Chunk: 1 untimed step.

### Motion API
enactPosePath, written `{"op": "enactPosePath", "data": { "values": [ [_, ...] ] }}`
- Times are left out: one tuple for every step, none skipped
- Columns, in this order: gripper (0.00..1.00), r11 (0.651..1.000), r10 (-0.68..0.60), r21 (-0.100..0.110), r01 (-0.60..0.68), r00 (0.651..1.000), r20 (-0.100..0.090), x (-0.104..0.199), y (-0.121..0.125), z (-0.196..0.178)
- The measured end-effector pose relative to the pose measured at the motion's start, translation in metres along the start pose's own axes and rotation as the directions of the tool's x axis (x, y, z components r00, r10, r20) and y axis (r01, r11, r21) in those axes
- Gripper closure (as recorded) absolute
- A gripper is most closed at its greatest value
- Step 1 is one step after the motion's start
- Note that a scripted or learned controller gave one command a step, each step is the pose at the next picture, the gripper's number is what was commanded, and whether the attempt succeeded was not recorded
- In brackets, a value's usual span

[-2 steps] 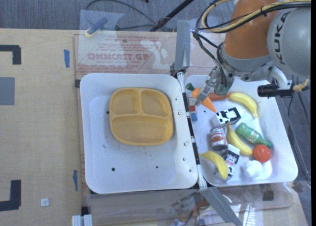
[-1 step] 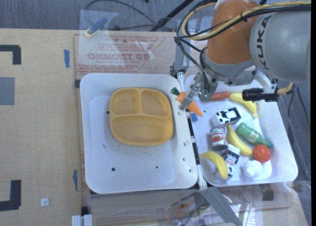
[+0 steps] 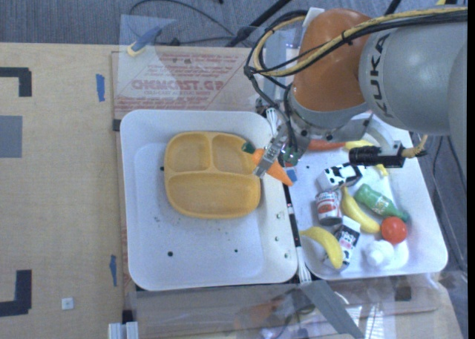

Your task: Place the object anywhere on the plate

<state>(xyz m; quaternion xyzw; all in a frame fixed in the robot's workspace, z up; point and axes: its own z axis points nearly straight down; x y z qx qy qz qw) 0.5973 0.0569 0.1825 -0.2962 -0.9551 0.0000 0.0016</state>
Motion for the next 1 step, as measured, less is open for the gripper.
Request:
{"op": "enactPosePath", "data": {
  "values": [
    [0.00, 1.000, 0.001, 0.000, -0.001, 1.000, 0.000, -0.0002, -0.0005, 0.0004]
  ]
}}
